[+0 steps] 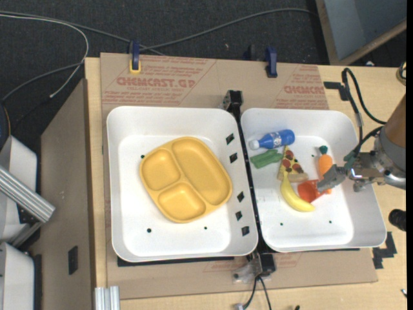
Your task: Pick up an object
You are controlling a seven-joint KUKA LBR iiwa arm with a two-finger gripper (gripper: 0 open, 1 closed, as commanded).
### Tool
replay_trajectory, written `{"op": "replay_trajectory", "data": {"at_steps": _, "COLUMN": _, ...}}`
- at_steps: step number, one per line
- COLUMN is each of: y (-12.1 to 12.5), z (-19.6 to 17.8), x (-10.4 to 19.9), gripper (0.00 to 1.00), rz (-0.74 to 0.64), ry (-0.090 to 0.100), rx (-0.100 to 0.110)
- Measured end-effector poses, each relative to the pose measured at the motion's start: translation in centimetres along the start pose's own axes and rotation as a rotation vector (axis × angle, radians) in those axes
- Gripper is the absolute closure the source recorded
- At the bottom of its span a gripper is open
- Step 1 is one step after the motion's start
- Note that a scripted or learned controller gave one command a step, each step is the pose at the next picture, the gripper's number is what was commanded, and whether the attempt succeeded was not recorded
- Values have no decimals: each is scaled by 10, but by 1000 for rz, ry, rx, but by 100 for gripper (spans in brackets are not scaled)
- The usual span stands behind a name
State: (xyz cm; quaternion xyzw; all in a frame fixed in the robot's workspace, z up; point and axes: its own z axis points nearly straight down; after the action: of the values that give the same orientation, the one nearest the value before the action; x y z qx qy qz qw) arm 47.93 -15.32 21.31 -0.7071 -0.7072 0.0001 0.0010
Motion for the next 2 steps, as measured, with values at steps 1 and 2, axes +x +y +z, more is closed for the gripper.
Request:
{"op": "replay_trajectory", "data": {"at_steps": 1, "y": 7, "z": 60, "x": 1, "gripper": 0, "rz": 0, "ry": 2, "rx": 3}}
{"op": "replay_trajectory", "data": {"at_steps": 2, "y": 15, "z": 108, "x": 6, "gripper": 0, "rz": 0, "ry": 3, "rx": 4}}
